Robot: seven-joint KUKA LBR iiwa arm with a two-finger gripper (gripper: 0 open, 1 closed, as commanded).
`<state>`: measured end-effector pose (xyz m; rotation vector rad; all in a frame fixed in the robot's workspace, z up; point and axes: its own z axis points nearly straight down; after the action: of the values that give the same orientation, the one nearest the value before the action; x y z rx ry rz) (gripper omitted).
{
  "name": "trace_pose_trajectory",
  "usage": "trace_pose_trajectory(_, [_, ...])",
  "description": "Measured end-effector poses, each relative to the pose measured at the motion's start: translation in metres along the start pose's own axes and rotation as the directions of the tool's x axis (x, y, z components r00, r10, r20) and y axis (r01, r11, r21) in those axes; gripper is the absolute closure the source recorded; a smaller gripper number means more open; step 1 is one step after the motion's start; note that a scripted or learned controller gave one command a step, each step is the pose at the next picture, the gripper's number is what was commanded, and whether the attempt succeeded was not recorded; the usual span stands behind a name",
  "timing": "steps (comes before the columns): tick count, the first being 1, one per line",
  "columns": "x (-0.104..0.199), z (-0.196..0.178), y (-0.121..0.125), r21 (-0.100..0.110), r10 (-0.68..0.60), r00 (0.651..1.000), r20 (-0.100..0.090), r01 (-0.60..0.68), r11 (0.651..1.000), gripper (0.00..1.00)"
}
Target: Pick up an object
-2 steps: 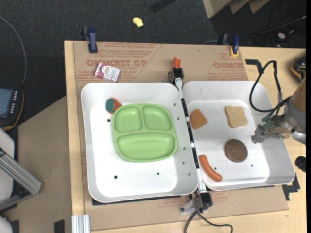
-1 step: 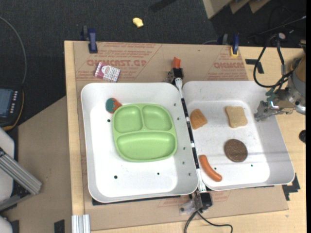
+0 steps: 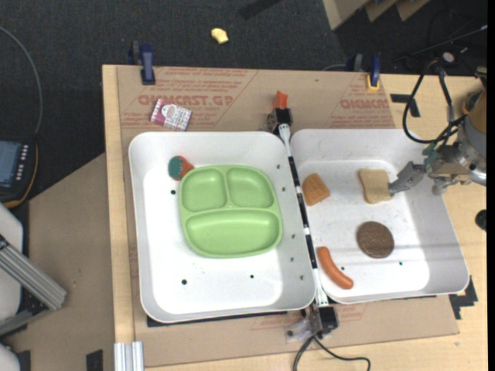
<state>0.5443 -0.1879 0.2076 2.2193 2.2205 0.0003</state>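
My claw (image 3: 408, 178) hangs low over the right bin (image 3: 433, 284); how wide it's parted I cannot tell, and I see nothing in it. The tan bread slice (image 3: 374, 185) lies just beside my tip, to the left. It looks light and soft, so I'd pinch its short sides gently. My wrist reaches in from the right, slanted downward.

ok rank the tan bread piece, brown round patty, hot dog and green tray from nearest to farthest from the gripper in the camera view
From the gripper, at the right bin's far right:
1. Tan bread piece, just left of the fingertips.
2. Brown round patty, below the bread, mid right bin.
3. Hot dog, at the right bin's lower left, near the divider.
4. Green tray, over in the left bin.
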Motion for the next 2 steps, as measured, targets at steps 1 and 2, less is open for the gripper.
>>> trace_pose_trajectory(1, [0.05, 0.127, 0.002, 0.011, -0.004, 1.0, -0.006, 0.004, 1.0, 0.0])
trace_pose_trajectory(2, [0.01, 0.123, -0.059, 0.006, 0.006, 1.0, -0.002, -0.006, 1.0, 0.0])
